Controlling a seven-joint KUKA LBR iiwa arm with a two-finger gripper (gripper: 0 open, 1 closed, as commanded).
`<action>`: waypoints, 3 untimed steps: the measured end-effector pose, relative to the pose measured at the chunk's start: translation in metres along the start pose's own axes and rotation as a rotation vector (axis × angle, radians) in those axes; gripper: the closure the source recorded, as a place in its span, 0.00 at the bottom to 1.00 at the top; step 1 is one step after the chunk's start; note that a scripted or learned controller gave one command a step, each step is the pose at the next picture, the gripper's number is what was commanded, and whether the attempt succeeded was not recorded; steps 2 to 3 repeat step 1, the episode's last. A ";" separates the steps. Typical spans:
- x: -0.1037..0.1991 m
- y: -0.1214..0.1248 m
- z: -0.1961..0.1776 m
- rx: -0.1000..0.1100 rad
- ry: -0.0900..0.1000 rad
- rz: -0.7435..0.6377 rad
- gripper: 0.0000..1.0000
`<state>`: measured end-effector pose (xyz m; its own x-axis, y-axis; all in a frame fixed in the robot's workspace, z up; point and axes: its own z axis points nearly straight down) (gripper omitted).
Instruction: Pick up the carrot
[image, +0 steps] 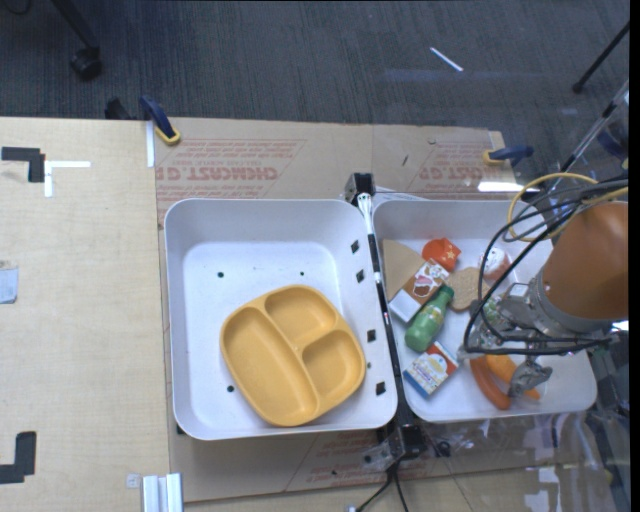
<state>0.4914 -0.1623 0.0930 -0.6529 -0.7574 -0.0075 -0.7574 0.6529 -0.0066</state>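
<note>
Orange is the colour to look for, and the carrot (490, 381) lies low in the right bin (575, 398), near its front wall, at about five o'clock from the middle of that bin. It lies flat and slanted, with one end pointing up toward ten o'clock and the other down toward four o'clock. The arm (590, 262) hangs over the right side of this bin, and the gripper (522, 372) sits just at three o'clock of the carrot, very near it or touching it. I cannot tell if the gripper is wide or closed, and I cannot see the carrot held in it, so I think the grab is not done yet. To do it well, I think the gripper should sit right over the middle of the carrot and turn so it squeezes across the thin way, not along the long way. It should go down low, because the carrot lies flat on the bin floor. A small snack box (432, 370) lies at nine o'clock of the carrot, and a green bottle (428, 321) lies at about eleven o'clock, so the gripper should keep away from them. The front wall is close too, so it could get bumped. The yellow plate (291, 353) in the left bin (190, 300) is well apart.
</note>
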 end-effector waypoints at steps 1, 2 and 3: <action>-0.003 -0.002 -0.010 0.006 -0.008 0.011 1.00; -0.003 -0.002 -0.010 0.006 -0.008 0.011 1.00; -0.003 -0.002 -0.010 0.006 -0.008 0.011 1.00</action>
